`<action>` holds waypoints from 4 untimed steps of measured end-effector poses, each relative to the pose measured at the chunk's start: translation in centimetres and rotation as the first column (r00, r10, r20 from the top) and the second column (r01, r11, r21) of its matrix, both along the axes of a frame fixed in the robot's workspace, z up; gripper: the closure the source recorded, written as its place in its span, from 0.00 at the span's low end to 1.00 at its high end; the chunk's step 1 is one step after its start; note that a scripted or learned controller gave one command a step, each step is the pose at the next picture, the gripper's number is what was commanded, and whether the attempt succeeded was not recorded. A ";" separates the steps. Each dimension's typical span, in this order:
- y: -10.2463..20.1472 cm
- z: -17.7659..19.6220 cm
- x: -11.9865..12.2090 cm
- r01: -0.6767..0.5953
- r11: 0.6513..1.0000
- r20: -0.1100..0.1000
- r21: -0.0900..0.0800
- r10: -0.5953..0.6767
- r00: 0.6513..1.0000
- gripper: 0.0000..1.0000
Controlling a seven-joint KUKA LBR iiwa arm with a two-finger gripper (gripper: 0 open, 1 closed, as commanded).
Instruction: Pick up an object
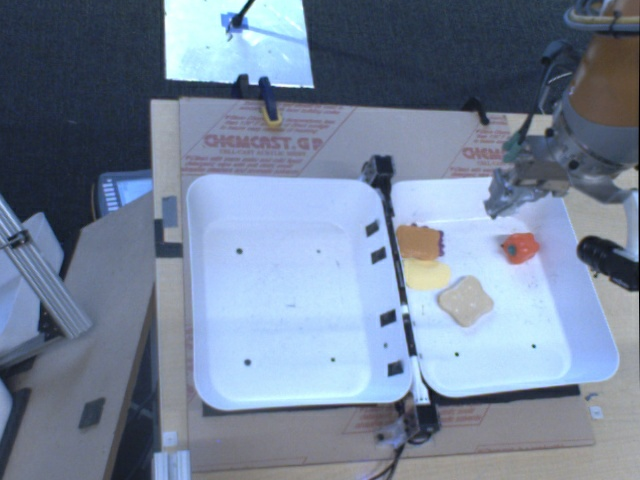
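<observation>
1. Four small things lie in the right bin (590,353): an orange-brown block with a purple edge (420,242), a flat yellow piece (428,275) just below and touching it, a tan toast-shaped piece (466,301) lower still, and a red-orange piece (519,248) apart to the right. The left bin (200,368) sits alongside on the tabletop (330,133).
2. The gripper (503,200) hangs over the upper right part of the right bin, above and slightly left of the red-orange piece; nothing shows between its tips. Whether they are spread or shut I cannot tell, since the end is a grey blur.
3. By my reading, the step in hand is the approach, with no grasp made yet.
4. The nearest candidate is the red-orange piece. The next move would call for a short shift toward it and a descent, with the tips spread to straddle it.
5. That piece looks compact, with a small green mark on its left side; its long axis seems to run roughly left to right, though it is too small to be sure.
6. The toast piece lies flat, tilted diagonally, with no clear long axis.
</observation>
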State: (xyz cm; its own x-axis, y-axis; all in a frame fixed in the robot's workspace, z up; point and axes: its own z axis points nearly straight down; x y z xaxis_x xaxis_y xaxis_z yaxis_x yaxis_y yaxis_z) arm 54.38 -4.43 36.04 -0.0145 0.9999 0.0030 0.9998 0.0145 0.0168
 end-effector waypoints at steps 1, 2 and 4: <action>7.4 -0.6 -5.9 0.002 1.000 -0.016 0.000 -0.002 1.000 1.00; 11.1 18.4 -5.7 0.007 1.000 0.004 0.002 -0.007 1.000 1.00; 28.3 17.4 -3.7 0.003 1.000 -0.016 -0.001 -0.003 1.000 1.00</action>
